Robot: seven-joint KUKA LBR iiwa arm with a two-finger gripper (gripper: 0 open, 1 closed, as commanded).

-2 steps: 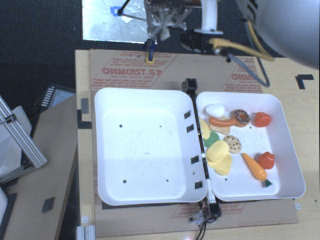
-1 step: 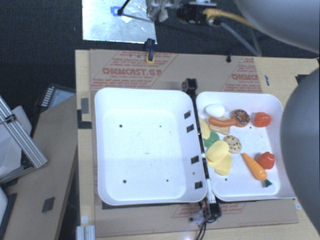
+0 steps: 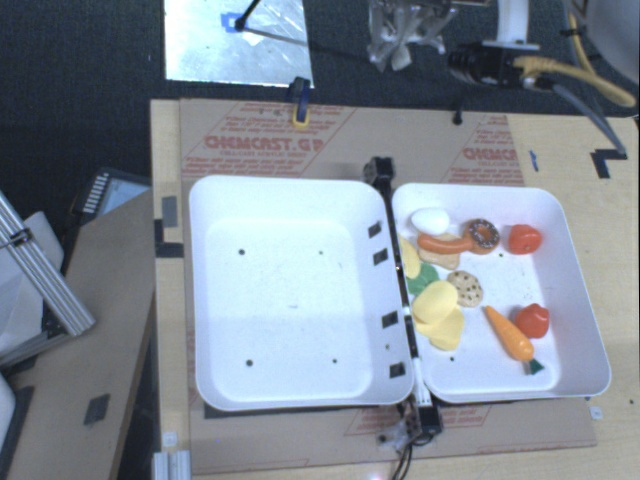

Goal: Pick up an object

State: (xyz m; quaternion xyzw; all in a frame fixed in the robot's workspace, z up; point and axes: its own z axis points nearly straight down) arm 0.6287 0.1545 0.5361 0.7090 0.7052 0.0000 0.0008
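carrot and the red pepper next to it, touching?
Cannot tell. In the camera view the carrot and red pepper sit edge to edge, no plain gap or contact.

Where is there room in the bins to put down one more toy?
The left bin has bare floor all over. In the right bin, the back right corner and front edge are free. It's crowded by the divider, around the cookie and carrot.

- Two white bins: the left bin (image 3: pixel 290 298) and the right bin (image 3: pixel 570 298), both below the pincer (image 3: pixel 400 43)
- One egg (image 3: pixel 431 220)
- One doughnut (image 3: pixel 482 234)
- One sausage (image 3: pixel 443 242)
- Two red tomatoes, (image 3: pixel 524 238) and (image 3: pixel 533 319)
- One cookie (image 3: pixel 465 288)
- One carrot (image 3: pixel 509 335)
- Some yellow pieces (image 3: pixel 438 313), number unclear
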